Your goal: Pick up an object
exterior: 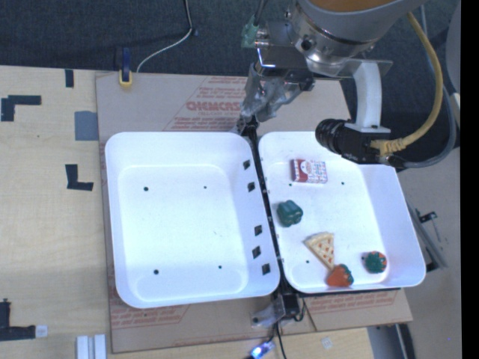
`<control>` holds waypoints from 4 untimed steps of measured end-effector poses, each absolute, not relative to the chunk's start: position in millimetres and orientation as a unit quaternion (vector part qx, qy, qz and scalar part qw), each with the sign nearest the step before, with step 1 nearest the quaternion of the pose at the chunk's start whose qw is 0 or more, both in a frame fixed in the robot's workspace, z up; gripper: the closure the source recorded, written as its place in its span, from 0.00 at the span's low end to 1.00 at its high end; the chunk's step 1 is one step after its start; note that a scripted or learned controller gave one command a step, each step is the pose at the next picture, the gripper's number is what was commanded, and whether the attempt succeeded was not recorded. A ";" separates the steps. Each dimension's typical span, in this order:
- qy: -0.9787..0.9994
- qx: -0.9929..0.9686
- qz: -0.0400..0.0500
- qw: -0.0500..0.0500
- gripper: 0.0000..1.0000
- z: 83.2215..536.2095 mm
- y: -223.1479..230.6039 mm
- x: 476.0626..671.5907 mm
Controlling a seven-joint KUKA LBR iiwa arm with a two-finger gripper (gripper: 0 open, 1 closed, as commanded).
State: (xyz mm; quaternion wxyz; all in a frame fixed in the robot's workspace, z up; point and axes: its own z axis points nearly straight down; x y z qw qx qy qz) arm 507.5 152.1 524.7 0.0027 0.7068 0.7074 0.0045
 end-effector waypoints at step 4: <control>0.708 0.707 0.002 0.001 1.00 513.3 233.5 602.2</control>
